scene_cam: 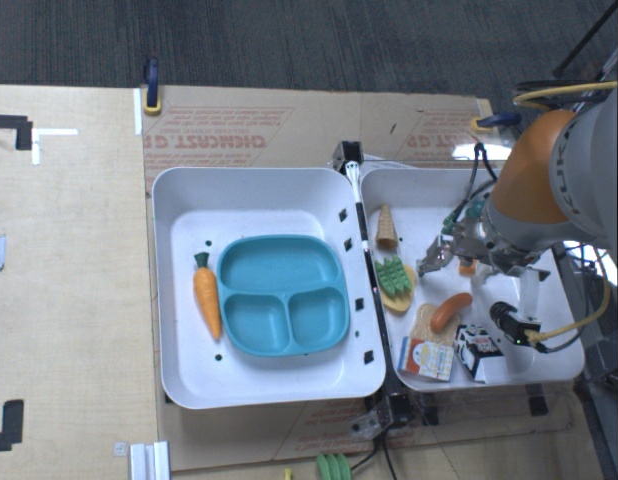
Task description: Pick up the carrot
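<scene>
Bottom-edge clutter of the right bin [549, 368] sits under my gripper [441, 253], jaws unreadable, while the carrot [207, 298] waits by the left bin's [179, 388] left wall beside the tray [284, 295].

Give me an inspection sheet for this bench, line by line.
Surface: two white bins side by side on a wooden bench, left bin, right bin.
Job's things: carrot lies in the left bin, just left of the blue divided plate, apart from the arm.
Clutter: right bin holds an ice cream cone, green toy, sausage, small carton and a black-and-white box.
Grippers: claw is over the right bin, nothing seen between its fingers.
Cables: yellow cable above the arm; black cable at the bottom edge.
Surroundings: dark floor; blue clamp on the bench edge.
</scene>
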Controlling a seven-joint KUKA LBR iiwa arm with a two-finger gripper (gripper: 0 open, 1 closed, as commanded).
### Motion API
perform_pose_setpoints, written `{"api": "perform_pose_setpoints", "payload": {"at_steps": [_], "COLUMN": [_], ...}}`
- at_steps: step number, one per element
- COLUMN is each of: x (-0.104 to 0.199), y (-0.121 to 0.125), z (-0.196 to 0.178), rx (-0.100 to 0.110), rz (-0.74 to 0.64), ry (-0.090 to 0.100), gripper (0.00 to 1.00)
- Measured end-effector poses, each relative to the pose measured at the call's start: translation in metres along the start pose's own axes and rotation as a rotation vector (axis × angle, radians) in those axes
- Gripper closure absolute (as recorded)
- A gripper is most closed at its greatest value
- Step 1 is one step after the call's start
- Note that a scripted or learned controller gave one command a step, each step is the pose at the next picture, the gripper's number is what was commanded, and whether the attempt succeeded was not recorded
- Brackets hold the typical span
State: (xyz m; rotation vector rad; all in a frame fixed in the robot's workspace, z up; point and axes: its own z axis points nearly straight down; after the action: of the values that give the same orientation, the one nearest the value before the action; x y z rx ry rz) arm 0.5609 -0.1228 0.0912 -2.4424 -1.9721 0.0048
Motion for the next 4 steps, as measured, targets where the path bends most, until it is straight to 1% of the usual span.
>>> {"api": "perform_pose_setpoints", "payload": {"at_steps": [1, 2, 3, 4], "x": [0.012, 0.018, -0.048, -0.048], "y": [-0.030, -0.068, 0.013, 0.012], "z": [0.000, -0.100, 0.001, -0.007], "rx": [0.002, -0.001, 0.000, 0.005], "rz": [0.191, 0.377, 0.404, 0.399], "ry": [0.001, 0.000, -0.001, -0.003], "gripper": [0.00, 0.00, 0.00, 1.00]}}
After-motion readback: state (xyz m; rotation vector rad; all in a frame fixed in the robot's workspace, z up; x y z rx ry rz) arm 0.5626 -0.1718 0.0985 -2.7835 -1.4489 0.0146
